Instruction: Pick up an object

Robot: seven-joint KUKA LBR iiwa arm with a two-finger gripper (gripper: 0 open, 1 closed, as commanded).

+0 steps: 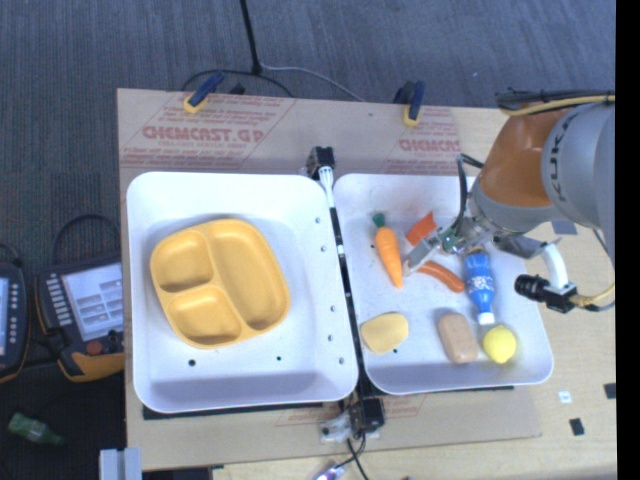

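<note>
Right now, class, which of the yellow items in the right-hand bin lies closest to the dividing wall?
The flat yellow potato-like piece, beside the divider; the round lemon sits far across near the outer corner.

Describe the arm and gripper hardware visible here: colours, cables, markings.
Grey cylindrical KUKA arm with a broad orange band above the wrist. Small metallic two-finger gripper with thin fingers. White curved cable running to a black connector beside the wrist. No readable markings.

right bin (540, 373) crowded, yellow plate (218, 281) fills left bin (150, 368)
</note>
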